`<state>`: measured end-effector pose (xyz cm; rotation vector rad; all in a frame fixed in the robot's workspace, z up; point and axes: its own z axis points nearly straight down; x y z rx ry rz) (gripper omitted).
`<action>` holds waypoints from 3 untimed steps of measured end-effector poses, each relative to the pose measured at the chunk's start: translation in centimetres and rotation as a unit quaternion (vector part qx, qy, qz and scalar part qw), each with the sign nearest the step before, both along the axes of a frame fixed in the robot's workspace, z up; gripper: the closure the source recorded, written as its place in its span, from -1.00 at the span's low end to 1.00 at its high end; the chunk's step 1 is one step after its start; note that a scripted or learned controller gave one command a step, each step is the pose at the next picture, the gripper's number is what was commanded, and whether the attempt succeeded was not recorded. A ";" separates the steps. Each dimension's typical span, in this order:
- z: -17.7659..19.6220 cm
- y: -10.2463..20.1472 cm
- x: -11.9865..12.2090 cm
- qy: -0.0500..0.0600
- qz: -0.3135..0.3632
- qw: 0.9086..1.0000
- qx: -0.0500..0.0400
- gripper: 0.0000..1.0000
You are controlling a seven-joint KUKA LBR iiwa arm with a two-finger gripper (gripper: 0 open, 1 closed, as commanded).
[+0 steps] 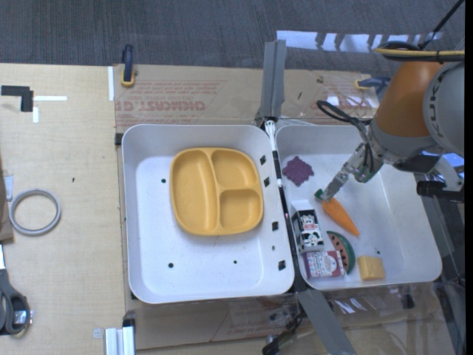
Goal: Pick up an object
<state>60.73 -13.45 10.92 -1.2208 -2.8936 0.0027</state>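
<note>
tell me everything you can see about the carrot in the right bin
The carrot looks like a toy: smooth orange body, plastic by its look, tapering to a point, with a small green top at its upper-left end. It lies flat on the floor of the right bin, slanting from upper left down to lower right. The gripper is right at its green end; whether it grips is unclear. The tip lies close to the watermelon slice, contact uncertain.

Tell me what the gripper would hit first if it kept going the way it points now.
Probably the orange toy carrot: the gripper slants down-left in the right white bin, its tip at the carrot's green leafy end. Depth is unclear, so it might slip past onto the bin floor.
</note>
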 end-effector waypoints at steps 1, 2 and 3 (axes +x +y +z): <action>-2.0 2.4 -7.6 0.001 -0.203 0.979 -0.002 -1.00; -1.5 2.5 -7.6 0.005 -0.201 0.980 -0.002 1.00; 7.9 9.1 -4.4 0.002 -0.240 0.971 -0.001 1.00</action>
